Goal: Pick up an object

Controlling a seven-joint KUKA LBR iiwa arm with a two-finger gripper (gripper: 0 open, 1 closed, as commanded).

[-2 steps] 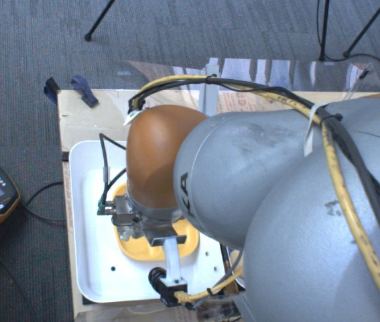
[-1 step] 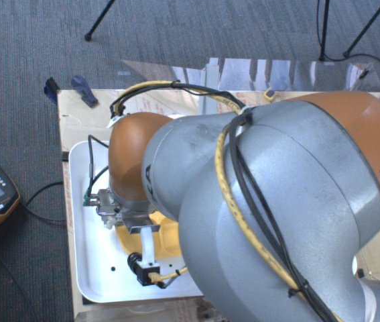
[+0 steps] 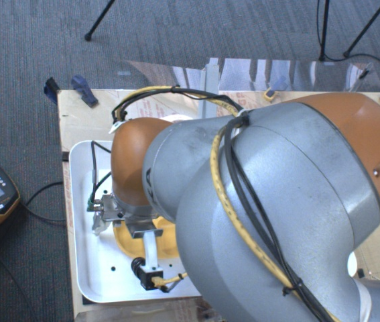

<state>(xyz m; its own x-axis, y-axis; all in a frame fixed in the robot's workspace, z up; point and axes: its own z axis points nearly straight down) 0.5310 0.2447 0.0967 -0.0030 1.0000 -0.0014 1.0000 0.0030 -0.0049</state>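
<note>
Pincer (image 3: 102,213) sits low in the shallow white plastic bin (image 3: 81,260), close to its outer wall. The wrist and orange band block my view, so I can't tell if it's apart or together. I see nothing clamped in it.

Likely target is the flat, rounded yellow object (image 3: 128,244) on the bin floor. It's just beside the pincer, on the arm side and slightly toward the frame's bottom edge, and most of it is hidden under the arm.

My read is approach step, pincer not yet lined up on it. I'd shift the pincer over the yellow piece's exposed edge, descend straight, and close across the rim, not the flat face. Low, flat part, so it may slip. Lift slowly and verify the hold before counting it.
</note>
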